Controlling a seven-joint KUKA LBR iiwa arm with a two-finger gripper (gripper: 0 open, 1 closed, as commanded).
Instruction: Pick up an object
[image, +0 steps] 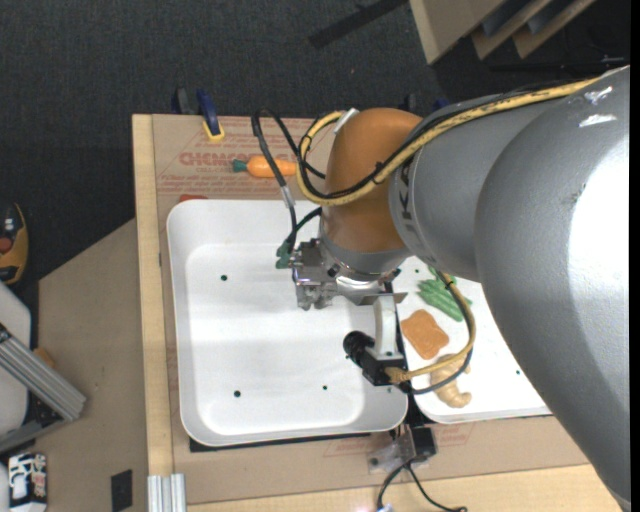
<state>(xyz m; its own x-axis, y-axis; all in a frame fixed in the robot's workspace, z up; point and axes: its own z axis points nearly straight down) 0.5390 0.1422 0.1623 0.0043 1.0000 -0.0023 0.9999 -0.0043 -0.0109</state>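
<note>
The gripper (312, 290) hangs over the left bin (200, 330), near that bin's far right corner. From above its wrist hides it, so whether it is wide or closed I cannot tell, and nothing is visible in its hold. The candidates lie in the right bin (500, 400), along its left edge: a green piece (440, 298), just nearer an orange slice (425, 333), and a tan curved piece (455, 395) by the near left corner. All look like small toy foods, probably light and fairly stiff. The slice lies flat and would likely be awkward to pinch, so its narrow width seems the place to take it. The curved piece offers its thin middle. A carrot (265, 167) rests on the surface (150, 300) beyond the left bin's far edge. The arm (540, 200) covers much of the right bin — more may lie beneath.
</note>
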